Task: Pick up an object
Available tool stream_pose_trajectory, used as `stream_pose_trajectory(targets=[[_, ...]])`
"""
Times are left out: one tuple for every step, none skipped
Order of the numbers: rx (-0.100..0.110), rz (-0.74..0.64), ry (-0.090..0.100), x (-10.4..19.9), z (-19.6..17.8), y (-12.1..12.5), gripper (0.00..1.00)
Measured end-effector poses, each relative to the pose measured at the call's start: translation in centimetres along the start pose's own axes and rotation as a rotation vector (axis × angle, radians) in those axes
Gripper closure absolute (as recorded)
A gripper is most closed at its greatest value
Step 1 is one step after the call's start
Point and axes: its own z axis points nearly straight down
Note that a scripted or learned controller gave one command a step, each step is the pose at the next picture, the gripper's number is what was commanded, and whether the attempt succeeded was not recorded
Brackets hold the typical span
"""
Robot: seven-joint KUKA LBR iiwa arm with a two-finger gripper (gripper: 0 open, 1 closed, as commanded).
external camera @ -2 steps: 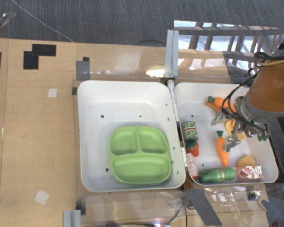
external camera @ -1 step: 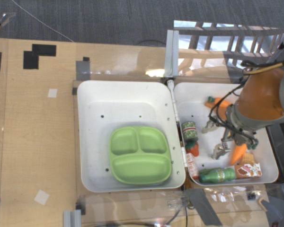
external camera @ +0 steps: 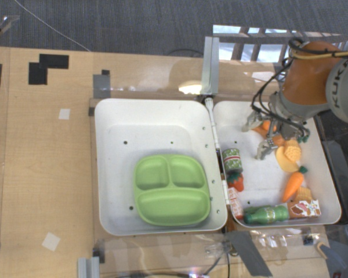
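Where the gripper (external camera: 265, 136) hangs low in the right bin (external camera: 252, 181), you cannot tell its opening; the wrist hides an orange toy (external camera: 262, 127) partly.

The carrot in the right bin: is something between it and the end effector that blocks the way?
Nothing visible blocks it. The carrot lies open in the right bin, apart from the end effector above it in the picture. The yellow toy lies between them, slightly aside, close to the carrot's green top.

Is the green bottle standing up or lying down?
Lying down. The green bottle rests on its side along the near edge of the right bin, its length running left to right.
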Motion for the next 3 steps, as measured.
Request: stream_pose_trajectory(targets=[[0.001,-0.054,0.003,4.5,0.0,-6.3,0.0],[0.007,-0.063,-0.013,3.8,-1.6,-6.1,1.0],[0.011,-0.117,-0.015,1.5,-16.7,-3.5,1.0]])
